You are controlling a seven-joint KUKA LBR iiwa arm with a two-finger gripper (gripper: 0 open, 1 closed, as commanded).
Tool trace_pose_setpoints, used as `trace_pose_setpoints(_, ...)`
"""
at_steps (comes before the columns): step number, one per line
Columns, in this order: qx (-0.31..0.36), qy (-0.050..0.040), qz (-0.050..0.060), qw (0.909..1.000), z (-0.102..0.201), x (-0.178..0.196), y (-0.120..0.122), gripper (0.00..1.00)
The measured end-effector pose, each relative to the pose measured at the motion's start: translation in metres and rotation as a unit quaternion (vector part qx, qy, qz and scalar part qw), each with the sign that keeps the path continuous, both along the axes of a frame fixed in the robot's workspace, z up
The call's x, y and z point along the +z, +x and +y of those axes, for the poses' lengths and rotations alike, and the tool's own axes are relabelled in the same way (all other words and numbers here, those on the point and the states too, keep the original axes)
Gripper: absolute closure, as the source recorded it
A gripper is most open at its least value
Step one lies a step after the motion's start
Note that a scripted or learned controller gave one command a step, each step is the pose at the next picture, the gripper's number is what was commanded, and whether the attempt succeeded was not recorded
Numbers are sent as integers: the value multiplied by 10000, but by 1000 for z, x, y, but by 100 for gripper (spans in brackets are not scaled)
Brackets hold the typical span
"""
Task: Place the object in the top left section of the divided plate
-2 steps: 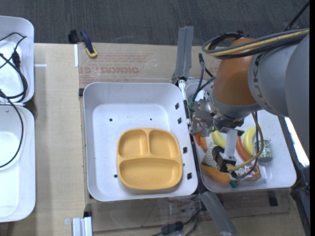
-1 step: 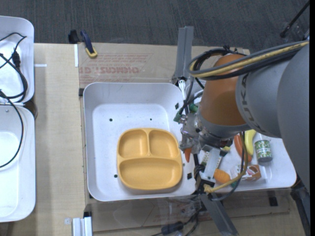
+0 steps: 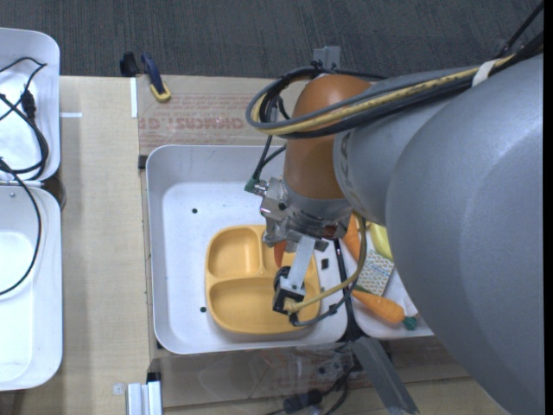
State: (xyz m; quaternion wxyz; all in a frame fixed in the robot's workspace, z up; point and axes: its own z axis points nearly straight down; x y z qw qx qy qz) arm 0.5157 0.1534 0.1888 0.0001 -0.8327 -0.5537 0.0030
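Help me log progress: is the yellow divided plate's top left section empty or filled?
Empty: the top left section of the yellow divided plate shows only bare yellow.

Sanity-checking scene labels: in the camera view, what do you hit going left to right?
black cables → blue clamp → yellow divided plate → carrot
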Motion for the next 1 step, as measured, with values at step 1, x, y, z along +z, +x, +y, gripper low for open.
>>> trace_pose_setpoints(1,-369,3,3,9993,1,18,-39,100)
